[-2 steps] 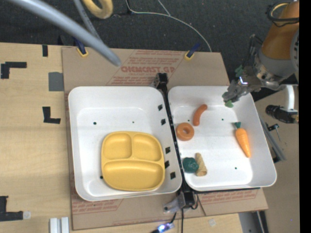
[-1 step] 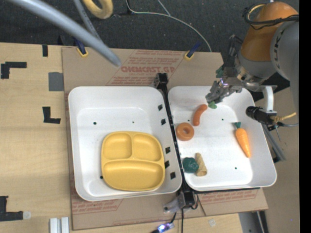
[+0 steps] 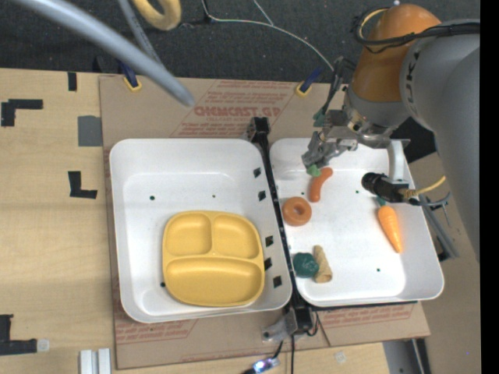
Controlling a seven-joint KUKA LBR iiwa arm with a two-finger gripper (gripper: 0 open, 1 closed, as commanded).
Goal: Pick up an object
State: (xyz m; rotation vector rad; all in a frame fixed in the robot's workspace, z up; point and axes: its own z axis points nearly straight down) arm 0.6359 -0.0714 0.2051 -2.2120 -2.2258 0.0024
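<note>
**Over the right bin's far corner, end effector hangs at a small orange-red piece**

The grey arm's end effector (image 3: 315, 160) is low inside the right bin (image 3: 351, 244). A small orange-red piece (image 3: 320, 184) lies directly beneath it, its green end tucked against the tool. From this slanted view it cannot be told whether the end effector is clenched on the piece or released. Just nearer the camera from the end effector, an orange ring (image 3: 296, 211) rests by the bin's dividing wall. A toy carrot (image 3: 390, 226) lies apart, toward the view's right. Farther toward the near rim sits a green-and-tan piece (image 3: 311, 265). Well off to the view's left, a yellow divided plate (image 3: 213, 257) occupies the left bin (image 3: 156, 178) on the worktop (image 3: 47, 209).
</note>
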